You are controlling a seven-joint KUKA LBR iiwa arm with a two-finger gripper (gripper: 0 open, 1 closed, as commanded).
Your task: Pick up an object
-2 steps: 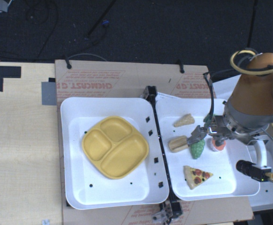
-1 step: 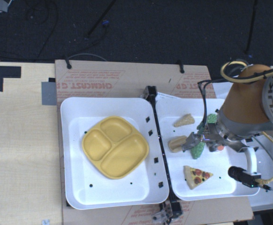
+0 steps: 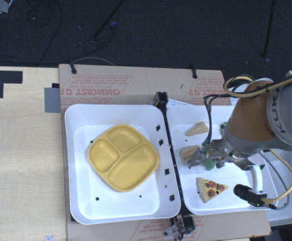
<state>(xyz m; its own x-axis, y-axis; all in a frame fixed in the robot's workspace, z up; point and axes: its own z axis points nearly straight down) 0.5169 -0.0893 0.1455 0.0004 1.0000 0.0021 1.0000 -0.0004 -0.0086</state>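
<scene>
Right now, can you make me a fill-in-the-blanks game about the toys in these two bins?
1. The yellow plate lies in the ____ bin.
2. The plate has ____ compartments.
3. The toy pizza slice lies in the ____ bin.
4. The gripper hangs over the ____ bin.

Missing words: left, three, right, right.

A divided plate (image 3: 124, 157) lies in the left bin (image 3: 81, 124). In the right bin (image 3: 186, 119), a pizza slice (image 3: 210, 189) sits lower centre, below the gripper (image 3: 202, 160).
</scene>
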